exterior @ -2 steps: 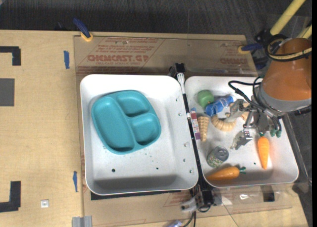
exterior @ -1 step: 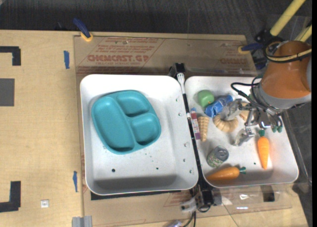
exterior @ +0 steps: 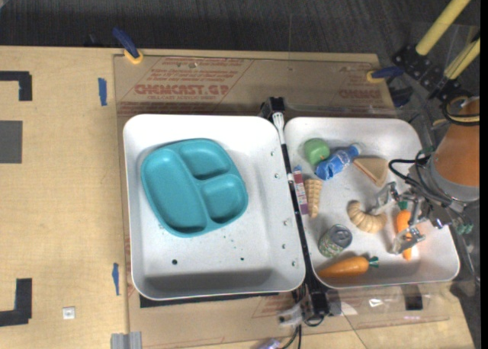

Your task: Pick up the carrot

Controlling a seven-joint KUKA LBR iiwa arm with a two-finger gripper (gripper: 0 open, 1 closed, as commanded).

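While the gripper (exterior: 406, 227) hangs low at the right end of the right bin (exterior: 438, 267), the carrot (exterior: 347, 266) lies apart from it, on its side along the bin's near wall, green stem end pointing right. Whether the fingers are spread or pressed together cannot be told; wires and orange bits clutter that spot, and nothing can be made out between them.

By my reading, the step in hand is the approach: the carrot rests untouched on the bin floor. A can (exterior: 335, 239) sits just behind the carrot, and a croissant (exterior: 364, 216) lies a little further back. A green ball (exterior: 316, 149), a blue bottle (exterior: 336, 162) and a tan wedge (exterior: 371, 168) sit near the far wall, well clear.

Next, the arm likely needs to shift left and toward the near wall, turn the fingers across the carrot's short axis, and descend without nudging the can. The wall close by leaves little room on that side.

A teal tray (exterior: 193, 184) sits in the left bin (exterior: 221, 271).
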